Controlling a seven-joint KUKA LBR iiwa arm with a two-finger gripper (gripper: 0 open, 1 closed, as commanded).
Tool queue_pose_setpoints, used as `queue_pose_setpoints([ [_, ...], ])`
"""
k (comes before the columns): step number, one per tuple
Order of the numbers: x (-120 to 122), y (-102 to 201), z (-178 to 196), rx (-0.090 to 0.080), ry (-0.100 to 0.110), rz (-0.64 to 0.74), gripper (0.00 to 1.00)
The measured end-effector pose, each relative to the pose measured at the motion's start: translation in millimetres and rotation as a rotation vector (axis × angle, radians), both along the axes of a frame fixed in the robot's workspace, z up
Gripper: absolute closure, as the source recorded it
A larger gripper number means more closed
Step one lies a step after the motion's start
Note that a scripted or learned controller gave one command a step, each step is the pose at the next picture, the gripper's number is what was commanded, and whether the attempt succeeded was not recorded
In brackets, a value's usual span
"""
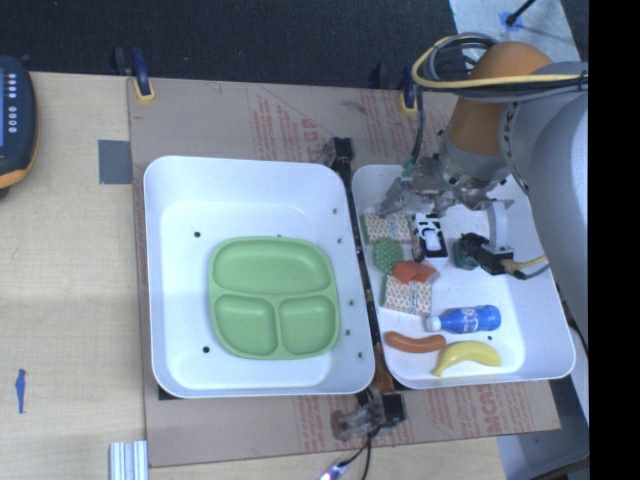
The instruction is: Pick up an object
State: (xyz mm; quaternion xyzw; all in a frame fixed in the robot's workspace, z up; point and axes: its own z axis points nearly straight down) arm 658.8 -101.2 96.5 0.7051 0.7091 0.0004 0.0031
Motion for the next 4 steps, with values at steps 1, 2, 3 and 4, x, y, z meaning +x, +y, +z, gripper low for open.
queue_pose_setpoints([
  [1, 1.3, -2.8, 12.7, -0.005, -0.003, 0.003, 1.00],
  [2, -30.3, 51.1, 96.4, 0.004, 0.007, -0.001, 1.00],
  [3, -18.7, -9.0, 108.0, 0.003, 0.007, -0.004, 1.00],
  [4, -18.7, -8.5, 107.8, 0.003, 0.007, -0.003, 0.00],
])
